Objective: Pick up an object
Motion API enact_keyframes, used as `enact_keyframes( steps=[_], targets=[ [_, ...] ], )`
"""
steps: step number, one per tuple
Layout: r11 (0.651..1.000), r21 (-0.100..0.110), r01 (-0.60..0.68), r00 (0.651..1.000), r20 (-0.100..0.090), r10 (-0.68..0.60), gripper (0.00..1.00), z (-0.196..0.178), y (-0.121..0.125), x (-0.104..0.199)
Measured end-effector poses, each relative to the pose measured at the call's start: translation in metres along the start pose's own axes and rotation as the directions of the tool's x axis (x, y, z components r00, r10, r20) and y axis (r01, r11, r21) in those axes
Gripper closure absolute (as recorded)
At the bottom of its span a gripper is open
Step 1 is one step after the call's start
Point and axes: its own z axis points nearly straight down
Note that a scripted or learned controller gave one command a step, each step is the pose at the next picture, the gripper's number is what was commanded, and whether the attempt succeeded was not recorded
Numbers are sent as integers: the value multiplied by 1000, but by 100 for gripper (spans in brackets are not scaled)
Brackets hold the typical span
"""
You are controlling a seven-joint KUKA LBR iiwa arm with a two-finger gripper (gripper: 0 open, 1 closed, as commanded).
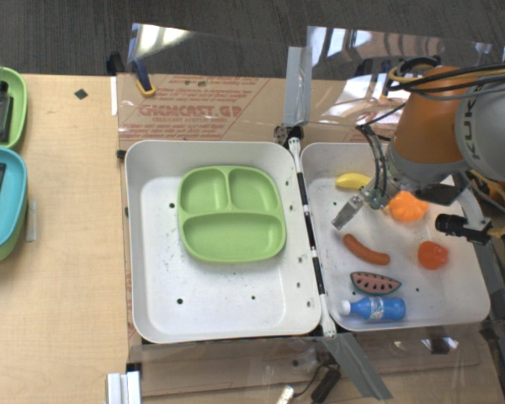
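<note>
gripper (pixel 347 214) low in right bin (pixel 470 308), jaw state unclear, bright orange lumpy toy (pixel 408 208) beside it partly hidden by arm (pixel 442 124), sausage (pixel 367 249) below

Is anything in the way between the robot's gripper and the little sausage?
Nothing visible. The gripper hangs over bare white floor of the right bin, and the sausage lies just below it in the view. The banana and orange piece sit off to other sides.
</note>
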Motion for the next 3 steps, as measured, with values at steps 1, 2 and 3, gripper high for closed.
enact_keyframes(
  steps=[1, 2, 3],
  targets=[
    [1000, 0, 0, 1000, 0, 0, 0, 0, 0, 0],
    [1000, 0, 0, 1000, 0, 0, 0, 0, 0, 0],
    [1000, 0, 0, 1000, 0, 0, 0, 0, 0, 0]
  ],
)
